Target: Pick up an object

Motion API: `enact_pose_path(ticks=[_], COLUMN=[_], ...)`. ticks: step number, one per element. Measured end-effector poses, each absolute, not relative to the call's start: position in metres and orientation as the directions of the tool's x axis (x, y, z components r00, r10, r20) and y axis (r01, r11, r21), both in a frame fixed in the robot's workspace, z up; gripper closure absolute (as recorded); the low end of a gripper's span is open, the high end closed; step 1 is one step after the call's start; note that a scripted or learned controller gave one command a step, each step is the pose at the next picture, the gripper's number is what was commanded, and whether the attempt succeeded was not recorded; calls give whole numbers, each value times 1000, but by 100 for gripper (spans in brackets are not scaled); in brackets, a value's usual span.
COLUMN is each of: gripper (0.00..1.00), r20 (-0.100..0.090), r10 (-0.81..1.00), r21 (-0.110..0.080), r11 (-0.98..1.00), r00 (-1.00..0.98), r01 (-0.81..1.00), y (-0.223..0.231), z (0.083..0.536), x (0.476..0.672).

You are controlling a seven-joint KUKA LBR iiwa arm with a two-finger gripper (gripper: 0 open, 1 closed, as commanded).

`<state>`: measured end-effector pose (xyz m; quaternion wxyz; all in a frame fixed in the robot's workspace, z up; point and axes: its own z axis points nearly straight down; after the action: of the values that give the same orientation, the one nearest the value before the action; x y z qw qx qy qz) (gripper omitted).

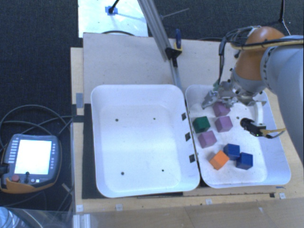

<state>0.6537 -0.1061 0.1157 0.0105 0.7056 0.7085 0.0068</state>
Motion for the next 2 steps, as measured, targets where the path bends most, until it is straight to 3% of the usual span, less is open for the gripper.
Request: enact_pose_path(ticks=[1, 2], gripper=[100, 100], r20=[-7, -1], r10=[1000, 1000], r21=[29, 8], r11=[7, 6], r00=[-7, -5], r01=[1000, 1000], y=[-107, -101], z=[126, 185], x=[655, 650])
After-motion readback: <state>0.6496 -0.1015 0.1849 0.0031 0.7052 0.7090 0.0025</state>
